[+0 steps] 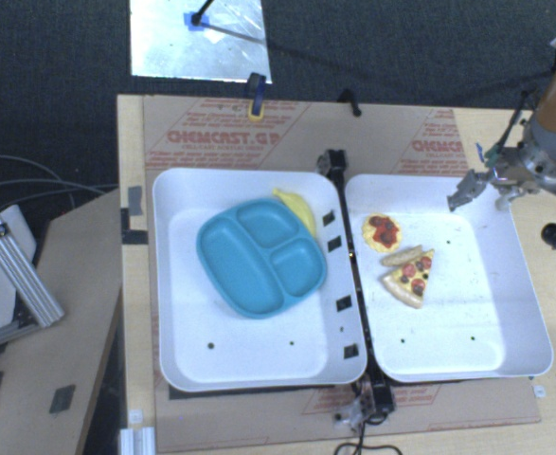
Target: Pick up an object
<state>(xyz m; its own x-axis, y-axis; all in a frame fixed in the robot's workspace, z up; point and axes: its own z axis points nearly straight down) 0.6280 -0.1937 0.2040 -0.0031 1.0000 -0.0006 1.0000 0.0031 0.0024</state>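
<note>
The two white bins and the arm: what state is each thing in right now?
Blue divided tray: lying flat in the left bin, right side up.
Yellow banana: tucked partly behind the tray's far edge.
Round pizza piece: flat in the right bin.
Pizza slice: flat, just beside the round piece.
Gripper: above the right bin's far corner, holding nothing visible.

tray (259, 268) in left bin (178, 349), pizza (410, 278) (right bin (514, 339))
</note>
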